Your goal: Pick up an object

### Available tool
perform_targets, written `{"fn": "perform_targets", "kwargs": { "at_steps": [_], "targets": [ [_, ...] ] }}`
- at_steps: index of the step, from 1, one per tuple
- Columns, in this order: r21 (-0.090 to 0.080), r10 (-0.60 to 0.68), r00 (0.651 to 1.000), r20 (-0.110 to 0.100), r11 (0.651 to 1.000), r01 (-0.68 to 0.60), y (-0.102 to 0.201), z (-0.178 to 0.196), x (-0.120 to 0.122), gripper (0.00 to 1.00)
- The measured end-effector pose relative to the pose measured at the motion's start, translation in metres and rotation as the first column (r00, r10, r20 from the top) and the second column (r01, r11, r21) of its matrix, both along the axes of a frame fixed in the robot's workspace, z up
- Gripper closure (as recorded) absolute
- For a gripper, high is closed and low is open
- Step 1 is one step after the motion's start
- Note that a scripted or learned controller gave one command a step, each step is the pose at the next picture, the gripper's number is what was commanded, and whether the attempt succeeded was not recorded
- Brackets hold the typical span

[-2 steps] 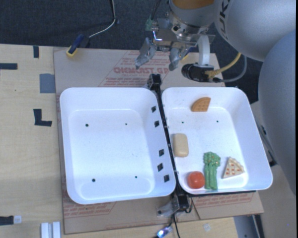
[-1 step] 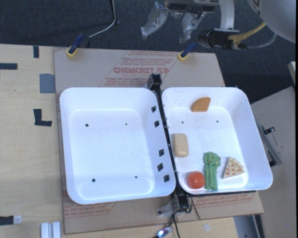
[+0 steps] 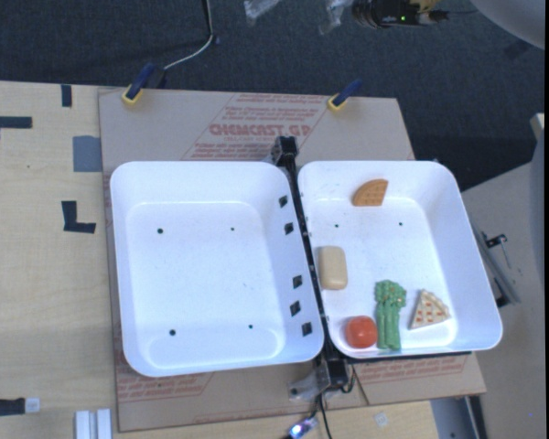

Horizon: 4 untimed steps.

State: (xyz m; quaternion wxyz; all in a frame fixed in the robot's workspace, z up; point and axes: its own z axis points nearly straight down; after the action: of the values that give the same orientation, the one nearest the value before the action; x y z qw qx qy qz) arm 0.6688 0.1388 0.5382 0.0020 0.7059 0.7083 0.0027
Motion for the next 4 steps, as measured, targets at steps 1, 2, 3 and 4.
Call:
{"fn": "perform_targets", "kwargs": {
  "at_steps": [1, 2, 3, 4],
  "targets": [
    [-0.005, -0.002, 1.000, -0.026, 1.000, 0.002, 0.019, -0.202, -0.003, 0.00],
    [0.004, 0.000, 1.000, 0.006, 1.000, 0.000, -0.001, -0.040, -0.092, 0.00],
    [-0.001, -0.003, 1.000, -0.002, 1.000, 0.003, -0.016, -0.001, -0.054, 0.00],
    [-0.004, -0.007, 1.000, -0.008, 1.000, 0.007, -0.052, -0.006, 0.000, 0.00]
  ]
}}
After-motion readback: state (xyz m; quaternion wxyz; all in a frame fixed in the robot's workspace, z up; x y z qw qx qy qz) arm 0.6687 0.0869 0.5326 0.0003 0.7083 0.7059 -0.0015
